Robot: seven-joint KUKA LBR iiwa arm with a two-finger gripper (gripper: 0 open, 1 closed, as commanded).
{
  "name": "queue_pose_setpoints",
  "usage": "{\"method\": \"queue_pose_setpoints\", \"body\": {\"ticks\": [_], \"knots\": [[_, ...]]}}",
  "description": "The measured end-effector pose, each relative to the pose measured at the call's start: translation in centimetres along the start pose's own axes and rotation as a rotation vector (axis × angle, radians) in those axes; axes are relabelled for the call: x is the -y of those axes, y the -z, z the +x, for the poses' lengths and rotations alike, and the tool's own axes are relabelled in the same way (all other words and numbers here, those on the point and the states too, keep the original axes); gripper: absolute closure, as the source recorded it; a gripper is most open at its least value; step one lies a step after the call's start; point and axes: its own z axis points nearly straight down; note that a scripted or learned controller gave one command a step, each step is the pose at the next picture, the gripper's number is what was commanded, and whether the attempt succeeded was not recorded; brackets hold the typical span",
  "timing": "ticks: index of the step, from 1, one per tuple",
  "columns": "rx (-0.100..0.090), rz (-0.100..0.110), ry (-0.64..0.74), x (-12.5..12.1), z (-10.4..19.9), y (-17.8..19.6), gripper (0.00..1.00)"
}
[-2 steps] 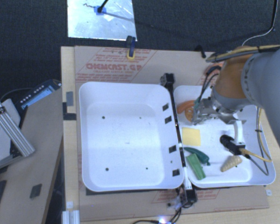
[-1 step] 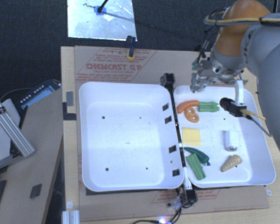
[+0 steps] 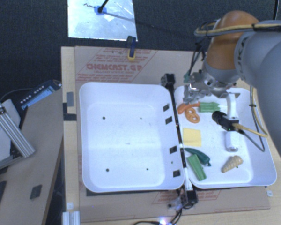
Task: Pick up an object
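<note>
Left bin (image 3: 126,139): smooth white plastic, soft sheen. Right bin (image 3: 260,170): same white plastic. Board (image 3: 112,64) beneath bins: matt brown cardboard, red print. Arm (image 3: 267,60): smooth grey casing; orange band (image 3: 227,36) glossy. Claw (image 3: 193,96): bare metal look. Yellow square (image 3: 192,137): flat, matt. Green pieces (image 3: 196,163): smooth plastic look. Cone (image 3: 232,163): ridged, tan. Sheet (image 3: 102,13) at rear: shiny, reflective.

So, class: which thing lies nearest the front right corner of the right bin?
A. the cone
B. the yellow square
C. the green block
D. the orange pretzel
A: the cone lies by the right bin's front right corner, while the yellow square, orange pretzel and green block sit further left.
</note>
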Motion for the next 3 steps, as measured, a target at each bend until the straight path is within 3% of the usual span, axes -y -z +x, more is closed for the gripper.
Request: {"method": "queue_pose_setpoints", "body": {"ticks": [1,2,3], "knots": [[0.000,0.003,-0.005,7.0,1.4,-0.1,1.00],[-0.004,-0.020,0.005,5.9,9.0,15.6,1.00],[-0.003,-0.010,0.004,1.4,15.8,19.3,1.00]]}}
